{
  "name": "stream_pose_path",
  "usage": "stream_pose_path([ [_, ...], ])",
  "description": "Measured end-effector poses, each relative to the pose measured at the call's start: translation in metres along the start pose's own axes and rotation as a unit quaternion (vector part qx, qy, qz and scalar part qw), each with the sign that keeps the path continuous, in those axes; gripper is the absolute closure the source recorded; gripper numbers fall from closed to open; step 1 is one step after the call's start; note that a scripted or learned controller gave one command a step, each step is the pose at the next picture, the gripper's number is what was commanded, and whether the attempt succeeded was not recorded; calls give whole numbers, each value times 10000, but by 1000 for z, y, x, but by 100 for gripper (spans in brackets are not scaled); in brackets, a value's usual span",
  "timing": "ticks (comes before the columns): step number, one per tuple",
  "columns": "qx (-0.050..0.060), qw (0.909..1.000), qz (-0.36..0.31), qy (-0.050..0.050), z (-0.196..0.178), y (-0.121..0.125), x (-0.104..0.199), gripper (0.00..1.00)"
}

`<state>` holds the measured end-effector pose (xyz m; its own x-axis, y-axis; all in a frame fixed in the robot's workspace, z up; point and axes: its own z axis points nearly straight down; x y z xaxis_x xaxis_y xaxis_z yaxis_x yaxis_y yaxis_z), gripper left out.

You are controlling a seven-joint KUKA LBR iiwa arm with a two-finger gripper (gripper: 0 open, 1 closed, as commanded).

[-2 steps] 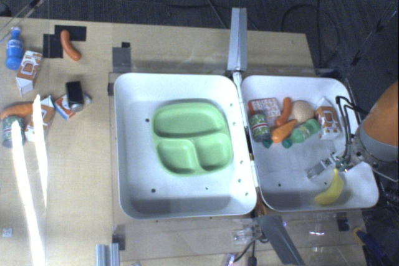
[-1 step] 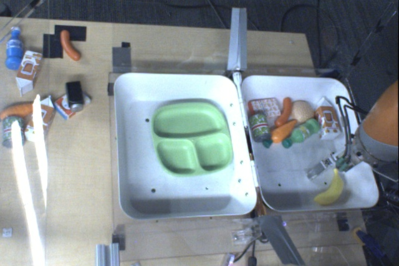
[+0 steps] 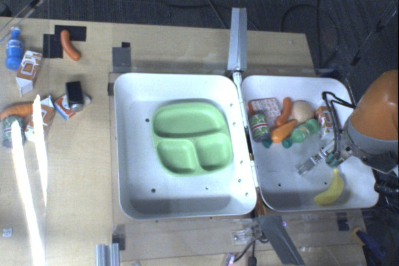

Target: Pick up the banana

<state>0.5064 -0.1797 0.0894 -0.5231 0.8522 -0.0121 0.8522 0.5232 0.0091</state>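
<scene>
The yellow banana (image 3: 330, 190) lies in the right bin (image 3: 283, 187), near its front right corner, curved and resting on the bin floor. My gripper (image 3: 319, 160) hangs over the same bin just above and to the left of the banana, under the grey wrist and orange band (image 3: 377, 104) that come in from the right. The banana lies apart from the gripper, and nothing shows in its hold.
A pile of small items sits at the back of the right bin: a carrot (image 3: 283, 129), a green bottle (image 3: 303, 132), a beige round thing (image 3: 302, 111), a can (image 3: 259, 125). The left bin (image 3: 131, 152) holds a green compartment tray (image 3: 190, 137). Loose items lie on the bench far left.
</scene>
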Motion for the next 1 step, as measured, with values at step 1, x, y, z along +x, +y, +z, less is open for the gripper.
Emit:
stream_pose_path([
  [1,15,9952,-983,29,-57,-28,-14,0],
])
